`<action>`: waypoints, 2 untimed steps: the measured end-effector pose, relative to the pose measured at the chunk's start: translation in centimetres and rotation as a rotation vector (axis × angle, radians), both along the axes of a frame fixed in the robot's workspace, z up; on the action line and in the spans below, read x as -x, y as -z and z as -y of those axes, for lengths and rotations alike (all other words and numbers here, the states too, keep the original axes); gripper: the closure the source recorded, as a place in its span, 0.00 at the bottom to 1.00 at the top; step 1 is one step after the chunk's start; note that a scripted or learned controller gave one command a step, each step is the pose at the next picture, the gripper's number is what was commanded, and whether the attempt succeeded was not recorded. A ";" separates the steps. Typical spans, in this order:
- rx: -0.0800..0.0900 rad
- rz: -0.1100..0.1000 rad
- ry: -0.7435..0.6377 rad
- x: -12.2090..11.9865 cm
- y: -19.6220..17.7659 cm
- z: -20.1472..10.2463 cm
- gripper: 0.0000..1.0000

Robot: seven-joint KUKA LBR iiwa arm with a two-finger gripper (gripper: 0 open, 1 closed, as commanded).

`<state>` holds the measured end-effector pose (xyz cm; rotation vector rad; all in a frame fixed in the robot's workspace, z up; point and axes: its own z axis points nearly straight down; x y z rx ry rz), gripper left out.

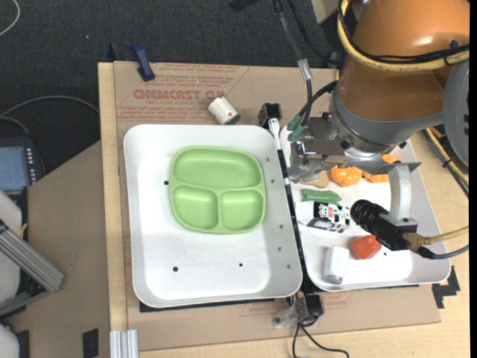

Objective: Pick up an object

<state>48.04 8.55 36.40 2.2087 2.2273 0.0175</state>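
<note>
Left bin: shallow, white, smooth plastic with rounded corners. A pale green plate, a matte rounded rectangle moulded into three compartments, is laid flat near its centre.

Right bin is noted just right of the plate, across the shared rims; its far half is covered by the grey and orange wrist.

Loose items recorded right of the plate:
- orange piece, glossy and lumpy, partly cut off by the wrist
- green strip, flat and leaf-like
- black-and-white item, small and patterned, too small to identify
- red piece, rounded, partly hidden by robot hardware
- white cylinder, lying on its side, below and right of the plate

Gripper is seen just right of the plate's upper right corner, over the right bin's left wall and near the orange piece. Its opening is masked by metal parts and glare, so open or closed cannot be told, nor any contact or hold
</note>
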 end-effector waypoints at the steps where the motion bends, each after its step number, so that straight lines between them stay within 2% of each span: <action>1: 0.005 -0.008 0.006 0.0 -0.6 0.4 1.00; 2: 0.002 -0.006 0.003 0.1 -3.8 -4.1 1.00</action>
